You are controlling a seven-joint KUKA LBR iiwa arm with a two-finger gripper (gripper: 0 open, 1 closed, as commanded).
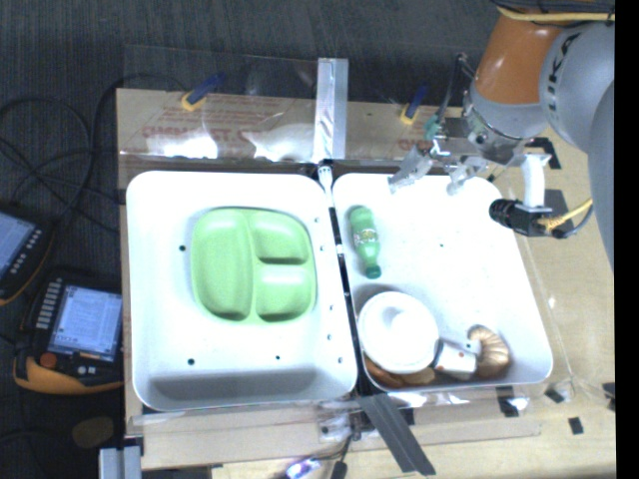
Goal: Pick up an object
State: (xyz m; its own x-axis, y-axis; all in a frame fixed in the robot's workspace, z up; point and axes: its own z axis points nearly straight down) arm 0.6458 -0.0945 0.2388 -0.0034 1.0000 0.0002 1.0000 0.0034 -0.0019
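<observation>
**Gripper spread above the right bin's far edge, nothing in it**

From my seat I see the arm point(529, 48) reaching in from the right, its orange band above the wrist. The gripper point(435, 171) hangs over the far rim of the right bin point(499, 267), its two fingers point(409, 173) splayed wide apart with nothing between them.

In that bin, a green bottle point(363, 238) lies on its side close to the left wall, cap toward the near end, well apart from the gripper. Nearer to me sits a white round bowl or lid point(399, 332), touching a brown object point(397, 374) beneath its near edge. Just to the right lies a brown curved item point(489, 352) with a white piece point(457, 359) against it; I cannot tell what these are.

The left bin point(160, 267) holds a green divided tray point(254, 263), lying flat near its middle.
</observation>
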